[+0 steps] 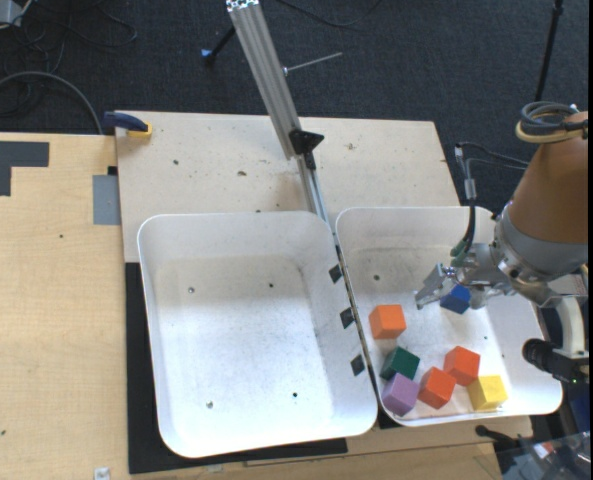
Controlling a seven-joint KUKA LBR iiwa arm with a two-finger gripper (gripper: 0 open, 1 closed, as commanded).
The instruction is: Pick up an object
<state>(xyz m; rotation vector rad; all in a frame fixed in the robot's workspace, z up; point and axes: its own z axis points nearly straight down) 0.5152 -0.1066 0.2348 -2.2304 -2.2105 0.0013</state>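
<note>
My gripper (454, 290) hangs over the middle of the right bin (536, 393), reaching in from the right. A blue block (458, 300) sits between its fingers, with one grey finger (432, 288) against the block's left side. Other blocks lie loose on the bin floor in front of it. An orange one (387, 320) is to the left, and a green one (404, 361) and a purple one (400, 393) lie near the divider. Two more orange-red blocks (437, 386) (463, 363) and a yellow one (487, 392) sit toward the front.
The left bin (176, 268) stands beside the right one, with a thin divider wall (344, 298) between them. A slanted metal rail (274, 78) rises behind the bins. The arm's orange band (556, 183) looms at the right edge.
</note>
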